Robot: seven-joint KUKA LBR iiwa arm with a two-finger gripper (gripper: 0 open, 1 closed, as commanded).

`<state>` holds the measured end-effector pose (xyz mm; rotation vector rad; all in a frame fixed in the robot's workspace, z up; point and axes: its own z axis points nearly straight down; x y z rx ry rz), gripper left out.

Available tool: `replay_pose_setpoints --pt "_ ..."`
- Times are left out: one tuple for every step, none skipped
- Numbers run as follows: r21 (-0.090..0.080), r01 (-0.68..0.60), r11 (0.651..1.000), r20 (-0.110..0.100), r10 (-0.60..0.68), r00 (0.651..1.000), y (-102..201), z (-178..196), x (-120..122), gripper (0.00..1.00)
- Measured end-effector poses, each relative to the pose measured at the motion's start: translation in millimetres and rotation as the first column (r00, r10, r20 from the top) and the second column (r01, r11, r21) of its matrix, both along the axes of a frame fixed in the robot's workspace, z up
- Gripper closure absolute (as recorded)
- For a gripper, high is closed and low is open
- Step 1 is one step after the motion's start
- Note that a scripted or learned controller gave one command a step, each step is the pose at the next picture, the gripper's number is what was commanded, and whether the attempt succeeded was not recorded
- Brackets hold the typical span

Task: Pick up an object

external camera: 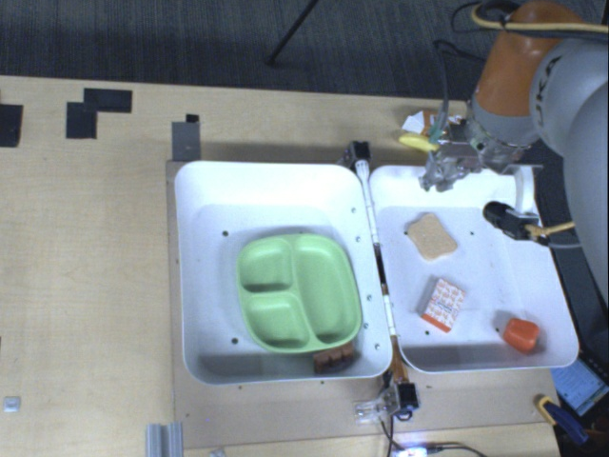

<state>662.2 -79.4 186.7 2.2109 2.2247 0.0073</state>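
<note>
— Since the green tray (298,291) fills the left bin (195,255), does the arm work the right bin (552,293)?
— Likely; its pincer (443,172) hangs over that bin's far edge, grip unreadable. The biscuit-like piece (431,237) lies nearest, the carton's (442,305) long axis running diagonally.

Open floor between sponge (432,237), carton (442,305) and orange block (520,333).

black tape patches (97,110) (far left), dark carpet (190,17), blue item (582,386)
</note>
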Motion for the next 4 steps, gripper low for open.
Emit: replay_pose_setpoints --pt "0.0 0.0 1.0 -0.004 0.0 1.0 0 -2 -1 0.0" --pt "-0.001 0.002 1.0 0.002 -0.002 1.0 -13 -98 -39 0.0" --pt "-0.004 0.001 1.0 0.009 0.0 1.0 -14 -86 -37 1.0" --pt "-0.001 0.0 1.0 0.002 0.0 1.0 -11 34 7 1.0"
